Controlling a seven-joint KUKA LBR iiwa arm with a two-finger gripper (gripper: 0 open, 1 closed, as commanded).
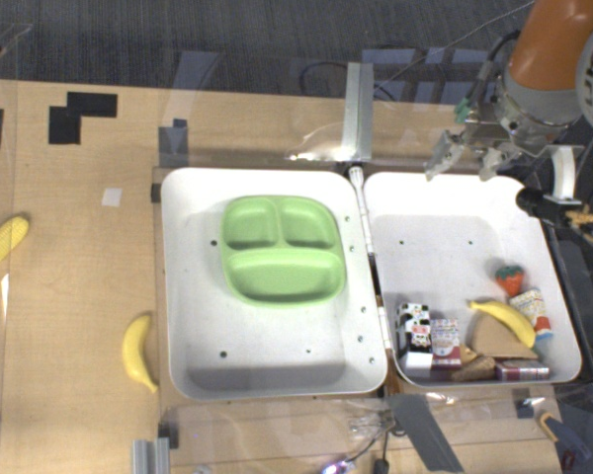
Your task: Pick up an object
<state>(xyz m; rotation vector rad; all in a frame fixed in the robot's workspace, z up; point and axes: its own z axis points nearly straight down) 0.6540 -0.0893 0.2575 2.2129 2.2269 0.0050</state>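
My gripper (466,162) hangs at the far edge of the right bin (445,215), its two fingers spread apart with nothing between them. The objects lie well away from it, in the bin's near right corner: a yellow banana (504,321), a red strawberry-like piece (512,279), a black-and-white carton (412,326), a pink-labelled box (445,337), a small bottle (539,314), a brown flat piece (489,339) and a dark red bar (522,370).
The left bin (193,354) holds a green divided plate (280,247). On the bench to the left lie a second banana (136,352) and a corn cob (0,245). A metal divider (357,117) stands between the bins at the back.
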